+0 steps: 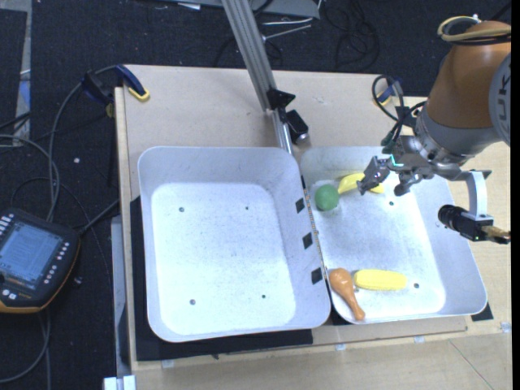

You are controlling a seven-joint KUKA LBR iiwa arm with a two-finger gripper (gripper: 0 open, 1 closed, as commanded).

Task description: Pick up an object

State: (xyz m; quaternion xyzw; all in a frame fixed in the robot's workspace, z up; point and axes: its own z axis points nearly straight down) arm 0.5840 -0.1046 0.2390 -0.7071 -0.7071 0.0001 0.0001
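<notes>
Gripper (pixel 388 179), fingers spread and clamping nothing, hangs over right bin (pixel 455 254) far edge just beside yellow banana (pixel 352 183), long axis roughly left-right, green ball (pixel 327 197) touching its left; corn cob (pixel 379 280) and orange gourd (pixel 347 289) at near wall, middle floor open.

grey arm (pixel 455 132) with wide orange band, yellow cable looped on top, black wires beside wrist, dark metal claw (pixel 390 181)
</notes>
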